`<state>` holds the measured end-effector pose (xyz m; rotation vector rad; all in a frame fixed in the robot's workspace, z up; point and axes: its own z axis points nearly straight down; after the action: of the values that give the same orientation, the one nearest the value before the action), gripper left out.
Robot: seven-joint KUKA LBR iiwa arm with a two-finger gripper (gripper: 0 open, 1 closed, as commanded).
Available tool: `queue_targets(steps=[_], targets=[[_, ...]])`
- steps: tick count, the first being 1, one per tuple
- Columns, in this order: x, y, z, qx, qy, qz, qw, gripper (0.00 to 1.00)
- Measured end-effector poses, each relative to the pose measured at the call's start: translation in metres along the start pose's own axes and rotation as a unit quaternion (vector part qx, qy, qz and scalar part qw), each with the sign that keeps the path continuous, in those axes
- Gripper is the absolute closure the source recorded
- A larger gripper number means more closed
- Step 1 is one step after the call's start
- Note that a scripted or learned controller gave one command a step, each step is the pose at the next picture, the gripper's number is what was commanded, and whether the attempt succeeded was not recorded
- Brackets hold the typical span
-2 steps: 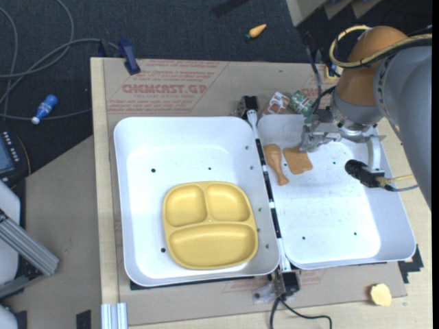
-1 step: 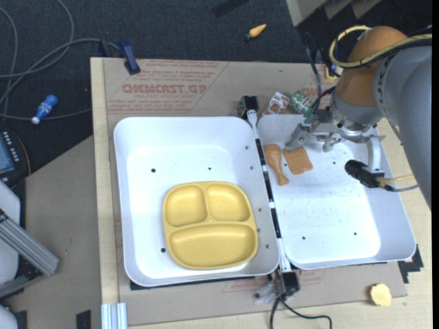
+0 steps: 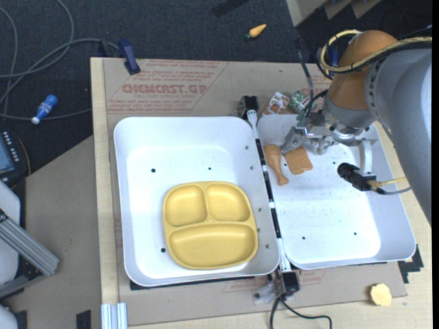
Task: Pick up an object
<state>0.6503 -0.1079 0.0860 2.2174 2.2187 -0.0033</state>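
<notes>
Camera view | gripper (image 3: 306, 140), aperture unreadable, poised over right bin (image 3: 329, 242) | tan object (image 3: 299, 161) just below gripper, orange piece (image 3: 276, 163) alongside

Dark carpet floor (image 3: 171, 19), seemingly, with loose cables (image 3: 41, 43).

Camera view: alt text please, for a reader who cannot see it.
A grey arm's gripper hangs low over the right bin, near an orange-brown object by its left wall. The left bin holds a yellow divided tray.
</notes>
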Motion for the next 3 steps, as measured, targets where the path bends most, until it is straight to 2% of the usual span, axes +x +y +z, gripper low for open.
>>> queue_targets(steps=[1,2,3], targets=[[0.001,0.001,-0.011,-0.002,0.001,0.000,1.0000,1.00],[0.001,0.001,-0.010,-0.001,0.001,0.000,1.0000,0.00],[0.004,-0.012,-0.004,-0.005,-0.001,0.003,1.0000,0.00]])
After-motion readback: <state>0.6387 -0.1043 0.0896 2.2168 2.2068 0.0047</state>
